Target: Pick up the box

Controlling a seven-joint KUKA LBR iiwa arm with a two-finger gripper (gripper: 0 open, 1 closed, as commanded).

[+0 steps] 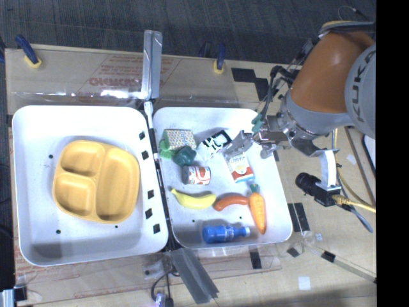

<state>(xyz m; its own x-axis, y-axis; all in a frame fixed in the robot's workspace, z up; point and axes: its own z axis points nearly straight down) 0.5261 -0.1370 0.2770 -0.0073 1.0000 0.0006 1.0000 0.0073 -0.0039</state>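
Box [240, 167], red and white, lies flat in the right bin [278, 190] above the carrot [257, 211], not yet lifted. Hand [241, 143] hangs just over its top edge; grip state I cannot tell.

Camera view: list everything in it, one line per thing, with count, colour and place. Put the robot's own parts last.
Bins: 2, white, side by side on the bench.
Divided tray: 1, yellow, in the left bin.
Patterned box: 1, green and beige, top left of the right bin.
Teal object: 1, teal, just below that box.
Can: 1, silver and red, lying mid-bin.
Black and white item: 1, upper middle of the right bin.
Small carton: 1, white and red, right part of the bin, under the gripper.
Banana: 1, yellow.
Sausage-shaped item: 1, orange-red.
Carrot: 1, orange, right edge.
Bottle: 1, blue, lying at the bottom.
Clamps: 2, blue and yellow, far bench edge.
Arm: 1, grey with orange band, from the right.
Gripper: 1, grey, over the small carton.
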